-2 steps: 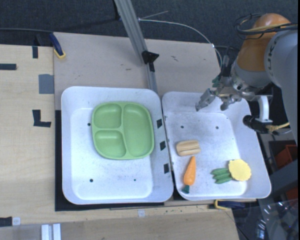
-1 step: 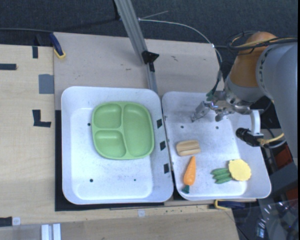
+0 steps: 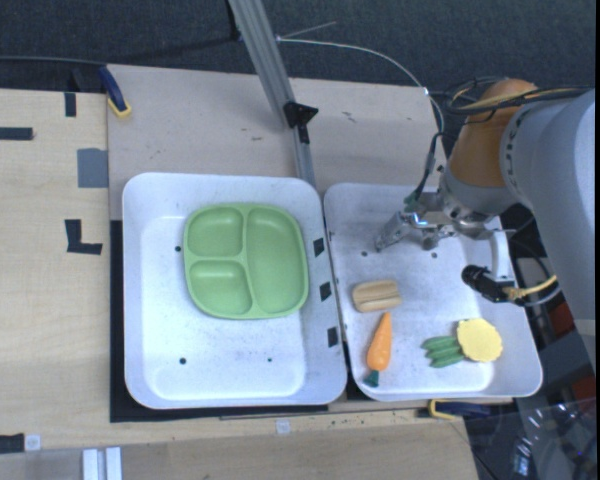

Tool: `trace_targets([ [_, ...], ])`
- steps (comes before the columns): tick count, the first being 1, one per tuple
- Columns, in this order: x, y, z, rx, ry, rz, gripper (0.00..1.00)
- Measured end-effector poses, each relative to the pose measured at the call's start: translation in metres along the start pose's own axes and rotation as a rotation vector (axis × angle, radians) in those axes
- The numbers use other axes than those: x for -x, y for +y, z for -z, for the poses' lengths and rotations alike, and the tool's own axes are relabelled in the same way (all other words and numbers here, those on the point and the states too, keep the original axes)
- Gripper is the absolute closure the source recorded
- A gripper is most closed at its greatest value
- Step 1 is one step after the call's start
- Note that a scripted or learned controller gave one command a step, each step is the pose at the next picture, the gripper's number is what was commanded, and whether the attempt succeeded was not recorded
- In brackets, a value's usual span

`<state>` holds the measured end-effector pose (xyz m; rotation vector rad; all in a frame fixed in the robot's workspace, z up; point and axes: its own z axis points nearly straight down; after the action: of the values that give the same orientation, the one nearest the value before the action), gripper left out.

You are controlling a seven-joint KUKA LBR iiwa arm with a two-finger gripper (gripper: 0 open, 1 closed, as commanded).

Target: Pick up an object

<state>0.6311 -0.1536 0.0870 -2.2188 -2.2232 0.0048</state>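
At the near edge of the right bin point(image 3: 520, 373) lay a carrot point(image 3: 380, 341) and a yellow-and-green toy point(image 3: 468, 343), with a tan bread roll point(image 3: 375, 294) just beyond. Farther back the gripper point(image 3: 398, 230) hovered over bare floor, gripping nothing; whether it was spread, I cannot tell. Descending there would likely close on nothing. The left bin point(image 3: 150, 368) held a green tray point(image 3: 246, 260).

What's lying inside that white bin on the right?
In the right white bin: a tan bread roll, an orange toy carrot, green pea pods beside a yellow piece. The gripper hides some floor.
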Motion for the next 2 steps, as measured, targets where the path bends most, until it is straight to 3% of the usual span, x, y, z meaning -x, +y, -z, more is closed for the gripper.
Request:
trace_targets([
  [1, -0.001, 0.000, 0.011, 0.000, 0.001, 0.001, 1.00],
  [2, -0.004, 0.003, 0.054, 0.006, 0.002, 0.000, 1.00],
])
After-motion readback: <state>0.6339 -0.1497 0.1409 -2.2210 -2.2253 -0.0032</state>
